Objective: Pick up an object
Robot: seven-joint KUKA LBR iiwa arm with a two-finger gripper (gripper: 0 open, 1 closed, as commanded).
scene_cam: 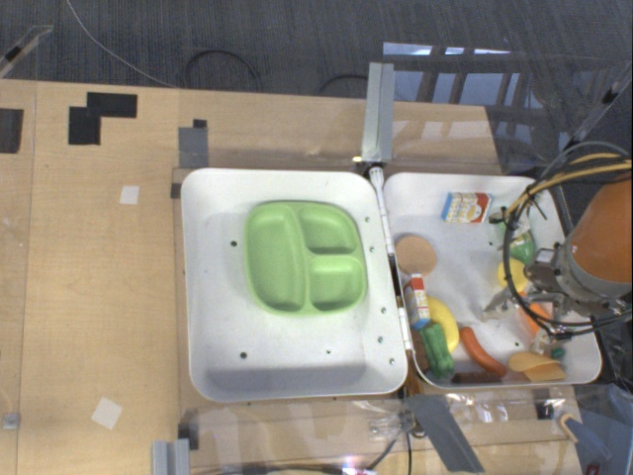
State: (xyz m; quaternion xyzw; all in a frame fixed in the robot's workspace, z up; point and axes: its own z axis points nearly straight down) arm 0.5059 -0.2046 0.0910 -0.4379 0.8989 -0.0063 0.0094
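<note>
White plastic forms both shallow bins on the wooden bench. The left bin (213, 364) carries a green divided tray (302, 257), lying flat with three compartments facing up, near the bin's centre.

The right bin (435, 191) holds the loose items. A small red, white and blue carton (465, 207) lies near the far wall, its long axis running left to right. A brown round disc (415, 254) sits flat near the left wall. Along that left wall a narrow red and white packet (416, 297) runs with its long axis front to back. Just beside it lies a yellow banana-shaped piece (443, 325), angled diagonally, and a dark green piece (436, 350), long axis front to back, reaching toward the near wall. A red sausage-shaped piece (477, 347) lies diagonally, pointing from upper left to lower right. A tan bread-like piece (536, 366) rests at the near right corner.

The arm (603, 236) enters from the right, orange band visible, cables looped above it. Its gripper (522, 300) is low over the right side of the right bin, among yellow, green and orange items that cannot be identified clearly. Whether anything is between the gripper's tips cannot be told.
</note>
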